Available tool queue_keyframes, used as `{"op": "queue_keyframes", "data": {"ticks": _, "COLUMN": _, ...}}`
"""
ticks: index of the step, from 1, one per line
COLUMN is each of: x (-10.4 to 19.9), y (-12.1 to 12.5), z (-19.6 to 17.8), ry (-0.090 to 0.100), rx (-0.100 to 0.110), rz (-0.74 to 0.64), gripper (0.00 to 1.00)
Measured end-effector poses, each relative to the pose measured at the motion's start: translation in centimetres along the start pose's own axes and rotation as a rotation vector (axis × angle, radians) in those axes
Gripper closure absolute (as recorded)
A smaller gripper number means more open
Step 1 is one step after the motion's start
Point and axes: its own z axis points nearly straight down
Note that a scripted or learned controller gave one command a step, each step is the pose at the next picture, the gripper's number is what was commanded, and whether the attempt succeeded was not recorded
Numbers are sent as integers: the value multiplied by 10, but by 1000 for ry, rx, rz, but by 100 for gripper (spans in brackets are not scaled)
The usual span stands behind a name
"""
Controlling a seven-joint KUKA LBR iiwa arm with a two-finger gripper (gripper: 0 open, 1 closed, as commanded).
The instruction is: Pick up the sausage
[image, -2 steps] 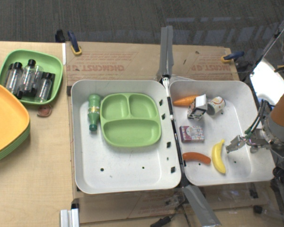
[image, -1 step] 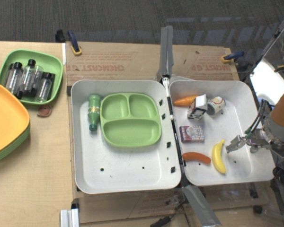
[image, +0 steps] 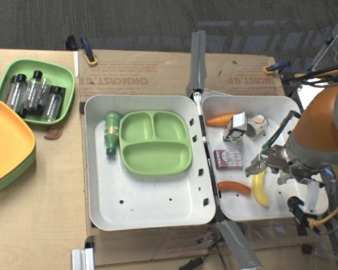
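Sausage [image: 234, 188] lies free; tool [image: 268, 165] near banana [image: 260, 188], finger spread unclear.

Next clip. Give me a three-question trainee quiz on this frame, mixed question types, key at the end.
1. True or false: the sausage lies in the same bin as the green divided plate.
2. Which item lies closest to the sausage? A) carrot B) banana C) green bottle
3. Fill in: the arm's gripper hovers over the ____ bin, above the banana.

Key: 1. False; the sausage is in the right bin, near its front left, and the plate is in the left bin. 2. B. 3. right.
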Motion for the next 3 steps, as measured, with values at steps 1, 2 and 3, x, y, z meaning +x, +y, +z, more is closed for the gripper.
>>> {"op": "queue_keyframes", "data": {"ticks": 1, "x": -1, "y": 0, "z": -8, "ry": -1, "rx": 1, "rz": 3, "gripper": 100}}
{"op": "queue_keyframes", "data": {"ticks": 2, "x": -30, "y": 7, "z": 43, "ry": 0, "rx": 2, "rz": -135, "gripper": 100}}
{"op": "queue_keyframes", "data": {"ticks": 3, "x": -53, "y": 14, "z": 42, "ry": 0, "rx": -1, "rz": -152, "gripper": 100}}
